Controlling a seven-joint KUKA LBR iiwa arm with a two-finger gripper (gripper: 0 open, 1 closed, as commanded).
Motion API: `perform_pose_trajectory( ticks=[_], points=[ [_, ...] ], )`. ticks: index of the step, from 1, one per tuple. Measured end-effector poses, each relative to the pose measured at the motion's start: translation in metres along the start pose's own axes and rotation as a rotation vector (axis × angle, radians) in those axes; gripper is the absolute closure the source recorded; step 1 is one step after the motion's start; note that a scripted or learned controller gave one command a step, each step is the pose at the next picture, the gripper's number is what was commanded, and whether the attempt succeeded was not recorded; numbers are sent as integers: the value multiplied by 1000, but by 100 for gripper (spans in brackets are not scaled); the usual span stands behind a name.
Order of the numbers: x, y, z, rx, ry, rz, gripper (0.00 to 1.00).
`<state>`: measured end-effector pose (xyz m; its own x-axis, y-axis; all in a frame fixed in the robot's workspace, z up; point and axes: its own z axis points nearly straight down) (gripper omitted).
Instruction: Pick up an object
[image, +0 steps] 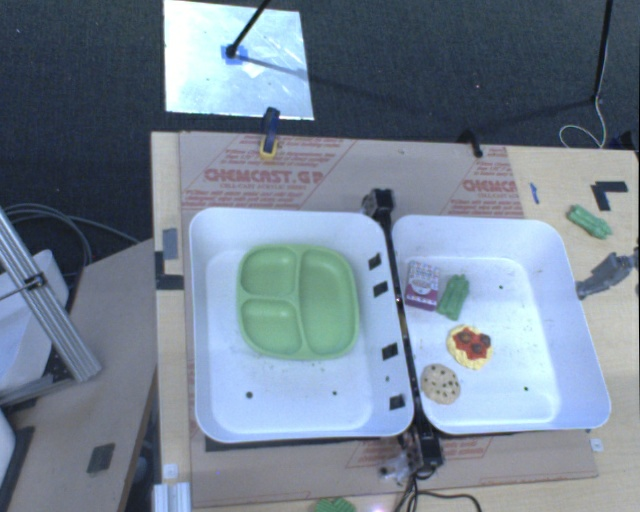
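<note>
Camera view: cookie (440, 383), right bin (560, 400), near its front-left corner. Judged light, rigid, flat; hold across opposite edges. Pincer (603, 275) at bin's right rim; open or closed cannot be told.

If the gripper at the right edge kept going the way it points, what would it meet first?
The gripper points leftward over the right bin's rim. Past that comes bare bin floor, then probably the green toy. Its height above the bin is unclear, so it might pass over.
</note>
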<state>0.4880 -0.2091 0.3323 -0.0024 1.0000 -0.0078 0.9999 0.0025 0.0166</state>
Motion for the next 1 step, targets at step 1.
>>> perform_pose_trajectory(
  ticks=[1],
  points=[
    [19,-4,120,23,11,0,0]
  ],
)
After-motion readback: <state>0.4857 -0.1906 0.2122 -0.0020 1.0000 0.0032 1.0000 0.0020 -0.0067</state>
